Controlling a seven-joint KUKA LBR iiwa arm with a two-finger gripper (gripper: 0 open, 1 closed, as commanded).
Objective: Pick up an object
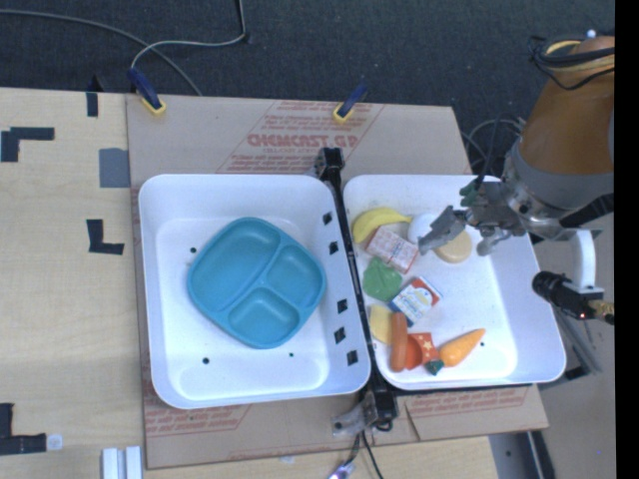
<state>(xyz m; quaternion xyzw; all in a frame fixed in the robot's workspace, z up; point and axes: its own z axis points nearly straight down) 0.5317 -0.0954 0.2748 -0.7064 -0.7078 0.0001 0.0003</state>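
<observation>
Barely begun, by the look of it: nothing lifted yet. End effector (465, 231) hung at right of centre over the right bin (519, 297), fingers spread, nothing between them. Toy food still lay in that bin: banana (377, 222), carrot (459, 347), green piece (380, 281), a small carton (416, 298). Left bin (165, 267) held a blue divided plate (257, 281). Underneath, cardboard (290, 138) clamped onto a pale wooden surface (60, 297); dark carpet (329, 28) across the top.

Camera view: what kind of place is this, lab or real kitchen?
Most likely a robot lab test bench, not a kitchen. Two white bins sit on cardboard held by clamps. Toy food, like the plastic carrot and banana, fills the right bin, and loose cables run behind.
</observation>
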